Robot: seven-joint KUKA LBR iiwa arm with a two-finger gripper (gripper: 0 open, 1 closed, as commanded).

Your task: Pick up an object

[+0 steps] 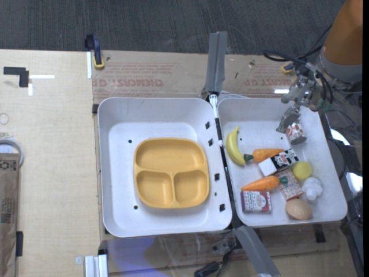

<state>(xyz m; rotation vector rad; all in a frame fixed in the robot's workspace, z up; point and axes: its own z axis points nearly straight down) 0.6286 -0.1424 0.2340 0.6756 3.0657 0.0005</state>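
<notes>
My gripper (291, 122) hangs over the far right part of the right bin (253, 109), reaching in from the upper right. A small white and red can (296, 133) sits right at its tip; I cannot tell whether they touch. Nearer the front lie a banana (232, 146), two carrots (268, 154) (260, 183), a black and white carton (278, 161), a lemon (301, 170), a white ball (312, 188), a brown egg (298, 209) and a red packet (256, 201).
The left bin (115, 154) holds a yellow divided plate (172, 172). A grey post (216, 62) stands behind the seam between the bins. The far left corner of the right bin is bare. Cables (288, 59) trail by the wrist.
</notes>
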